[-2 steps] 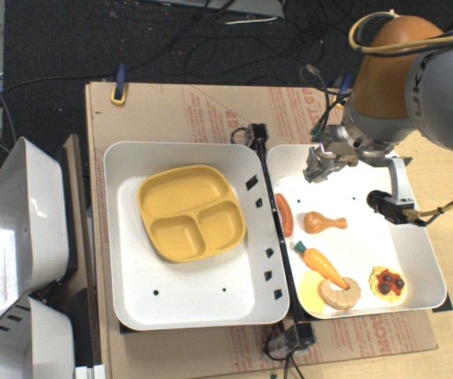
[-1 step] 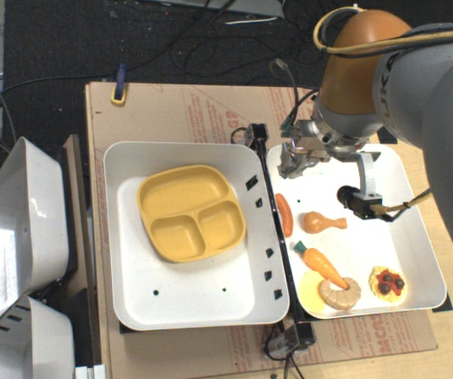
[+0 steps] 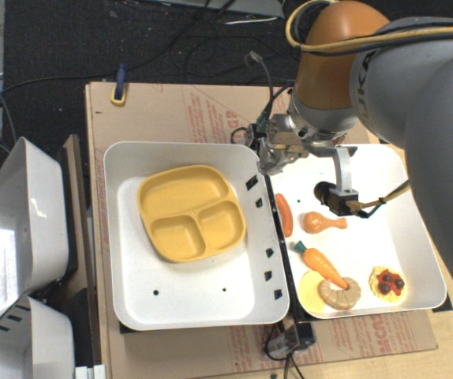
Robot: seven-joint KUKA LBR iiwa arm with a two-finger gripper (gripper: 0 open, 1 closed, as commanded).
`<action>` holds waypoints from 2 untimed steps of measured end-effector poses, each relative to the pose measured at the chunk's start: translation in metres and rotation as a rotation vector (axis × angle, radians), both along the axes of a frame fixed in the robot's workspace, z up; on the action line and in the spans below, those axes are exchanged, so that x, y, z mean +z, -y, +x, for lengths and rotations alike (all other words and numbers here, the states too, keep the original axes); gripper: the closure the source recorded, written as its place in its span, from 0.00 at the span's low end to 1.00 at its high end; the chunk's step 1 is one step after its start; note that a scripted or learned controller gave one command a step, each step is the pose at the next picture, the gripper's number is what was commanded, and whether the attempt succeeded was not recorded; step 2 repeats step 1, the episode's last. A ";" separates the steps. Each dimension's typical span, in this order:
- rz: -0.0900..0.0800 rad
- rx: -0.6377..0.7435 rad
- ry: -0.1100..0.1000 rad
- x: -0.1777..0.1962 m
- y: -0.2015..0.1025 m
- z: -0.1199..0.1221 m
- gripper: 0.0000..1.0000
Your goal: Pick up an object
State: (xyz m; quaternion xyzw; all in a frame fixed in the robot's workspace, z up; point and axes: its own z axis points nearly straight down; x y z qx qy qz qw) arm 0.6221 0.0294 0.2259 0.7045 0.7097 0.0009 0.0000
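My gripper (image 3: 273, 155) hangs over the far left corner of the right bin (image 3: 384, 164), close to the wall between the two bins. Just below it in the view lies an orange-red sausage (image 3: 284, 214), with a toy drumstick (image 3: 322, 223) to its right. Nearer the front are a carrot (image 3: 322, 265), a tan ring-shaped biscuit (image 3: 339, 294) resting on a pale yellow disc (image 3: 312, 289), and a small tart with red berries (image 3: 387, 283). Nothing shows in the gripper's grasp.
The left bin (image 3: 132, 290) holds a yellow three-compartment tray (image 3: 192, 212). The grey arm (image 3: 416, 69) with its orange band crosses the upper right. Both bins stand on a cardboard sheet (image 3: 179, 109); white containers (image 3: 17, 212) sit at the far left.
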 end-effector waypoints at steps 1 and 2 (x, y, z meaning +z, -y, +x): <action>0.000 0.001 -0.001 -0.006 -0.054 0.002 1.00; 0.000 0.001 -0.001 -0.006 -0.054 0.002 1.00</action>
